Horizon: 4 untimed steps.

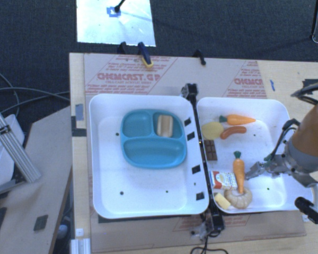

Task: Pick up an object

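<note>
Bins are set side by side on the bench, and the nearest things are found at the front of the right bin (278,108): a pale ring-shaped pastry (239,198), with a small yellow piece (222,200) touching it on its left. A red and white packet (221,180) lies just behind these, against the divider. An upright carrot (238,169) is seen beside the packet, its tip reaching the pastry. The gripper (256,169) is held low just right of that carrot; nothing is seen between its fingers, and whether they are open or closed cannot be told. The arm (311,136) enters from the right. Further back, a dark brown bar (211,150) lies along the divider, then a yellow lump (212,130), a sausage (233,132) and a second carrot (237,119) lying sideways. In the left bin (108,194), a blue divided plate (151,140) is placed, with a tan block (165,125) in its upper right compartment.
</note>
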Available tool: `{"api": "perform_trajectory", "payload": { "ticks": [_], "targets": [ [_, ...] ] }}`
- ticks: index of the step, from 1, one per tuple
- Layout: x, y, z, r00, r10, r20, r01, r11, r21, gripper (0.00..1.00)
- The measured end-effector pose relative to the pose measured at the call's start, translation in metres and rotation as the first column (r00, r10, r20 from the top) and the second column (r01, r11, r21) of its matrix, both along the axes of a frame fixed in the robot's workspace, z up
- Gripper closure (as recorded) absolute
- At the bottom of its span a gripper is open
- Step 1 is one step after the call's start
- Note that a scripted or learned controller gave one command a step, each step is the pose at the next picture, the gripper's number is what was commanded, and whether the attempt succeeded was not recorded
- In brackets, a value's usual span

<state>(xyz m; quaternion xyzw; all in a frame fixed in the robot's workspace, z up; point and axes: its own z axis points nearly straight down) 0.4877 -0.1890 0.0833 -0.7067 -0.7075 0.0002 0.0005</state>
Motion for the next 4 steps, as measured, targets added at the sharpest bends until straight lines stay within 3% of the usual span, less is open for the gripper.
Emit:
{"api": "perform_trajectory", "payload": {
  "ticks": [1, 3, 4],
  "targets": [
    [0.001, -0.001, 0.012, 1.0, -0.001, 0.005, 0.001, 1.0, -0.003, 1.0],
    [0.019, -0.01, 0.117, 1.0, 0.003, 0.007, -0.003, 1.0, -0.003, 1.0],
    [0.021, -0.01, 0.143, 1.0, 0.003, 0.006, -0.003, 1.0, -0.002, 1.0]
  ]
}}
